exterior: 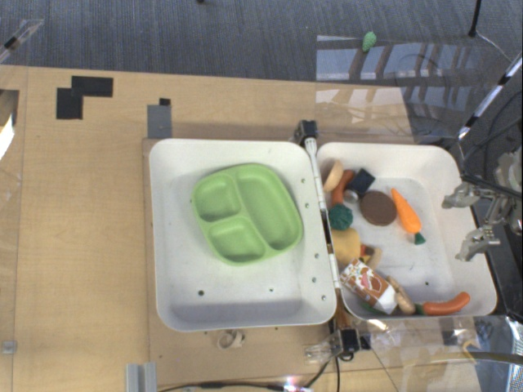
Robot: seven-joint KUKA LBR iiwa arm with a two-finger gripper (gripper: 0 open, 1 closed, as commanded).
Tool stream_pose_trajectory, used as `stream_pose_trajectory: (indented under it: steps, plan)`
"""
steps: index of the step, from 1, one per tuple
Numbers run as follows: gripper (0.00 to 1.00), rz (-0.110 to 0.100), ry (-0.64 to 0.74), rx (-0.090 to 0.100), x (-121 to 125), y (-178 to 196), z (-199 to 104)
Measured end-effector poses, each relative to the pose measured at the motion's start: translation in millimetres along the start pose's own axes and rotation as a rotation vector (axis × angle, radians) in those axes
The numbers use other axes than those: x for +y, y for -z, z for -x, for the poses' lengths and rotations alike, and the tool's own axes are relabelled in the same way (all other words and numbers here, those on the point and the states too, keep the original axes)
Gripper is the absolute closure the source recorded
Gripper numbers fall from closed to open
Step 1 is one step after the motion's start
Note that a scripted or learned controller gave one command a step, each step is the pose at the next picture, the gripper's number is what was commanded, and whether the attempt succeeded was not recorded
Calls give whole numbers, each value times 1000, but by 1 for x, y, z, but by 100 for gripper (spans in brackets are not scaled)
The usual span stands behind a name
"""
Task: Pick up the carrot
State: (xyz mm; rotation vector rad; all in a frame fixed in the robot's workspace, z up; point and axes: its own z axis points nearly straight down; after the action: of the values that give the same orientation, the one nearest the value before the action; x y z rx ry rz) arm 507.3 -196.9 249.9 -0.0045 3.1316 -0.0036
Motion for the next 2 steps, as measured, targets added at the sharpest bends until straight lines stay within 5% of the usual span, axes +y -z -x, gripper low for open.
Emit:
stream_pose_trajectory:
  steps: [1,2]
  plan:
    - [0,-3,5,-11,4,-159,7]
    - [0,0,165,-5,3,-161,64]
